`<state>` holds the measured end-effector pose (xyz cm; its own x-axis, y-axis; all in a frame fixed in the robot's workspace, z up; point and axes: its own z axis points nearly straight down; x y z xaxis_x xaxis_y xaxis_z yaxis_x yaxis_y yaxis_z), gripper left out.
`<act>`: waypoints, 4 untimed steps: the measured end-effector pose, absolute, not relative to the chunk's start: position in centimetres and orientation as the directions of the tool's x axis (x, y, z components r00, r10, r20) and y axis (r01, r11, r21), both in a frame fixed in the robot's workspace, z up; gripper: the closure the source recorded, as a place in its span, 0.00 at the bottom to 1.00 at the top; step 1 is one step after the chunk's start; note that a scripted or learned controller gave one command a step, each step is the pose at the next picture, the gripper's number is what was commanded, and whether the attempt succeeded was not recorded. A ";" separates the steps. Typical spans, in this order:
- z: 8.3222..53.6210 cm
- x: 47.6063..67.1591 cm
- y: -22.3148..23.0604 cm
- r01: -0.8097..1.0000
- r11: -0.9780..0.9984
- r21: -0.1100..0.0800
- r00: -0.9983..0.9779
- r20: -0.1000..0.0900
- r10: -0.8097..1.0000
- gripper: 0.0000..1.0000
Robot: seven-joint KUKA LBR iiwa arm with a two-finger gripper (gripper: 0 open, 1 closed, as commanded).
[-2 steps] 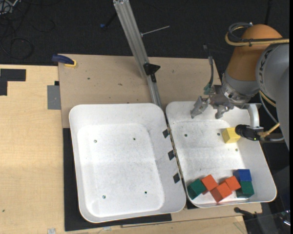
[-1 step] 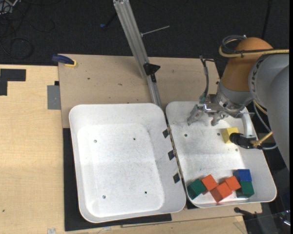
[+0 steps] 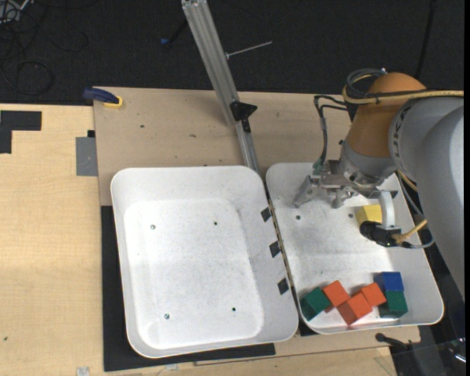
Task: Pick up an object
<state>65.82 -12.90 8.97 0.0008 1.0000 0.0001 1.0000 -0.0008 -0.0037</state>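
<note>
A bulky grey arm (image 3: 435, 155) is seen, banded in orange above the wrist, with black cables (image 3: 326, 128) looped beside a metallic claw (image 3: 326, 188).

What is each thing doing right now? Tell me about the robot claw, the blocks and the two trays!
gripper: hovering over the far end of the right bin, holding nothing that can be seen.
yellow block: lying alone in the right bin, beside the gripper.
orange, green and blue blocks: bunched together at the near end of the right bin.
right bin: flat on the bench, holding all the blocks.
left bin: flat on the bench, beside the right bin.
</note>
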 end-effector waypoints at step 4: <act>24.3 65.8 -12.2 1.000 0.002 0.004 -0.002 0.000 1.000 1.00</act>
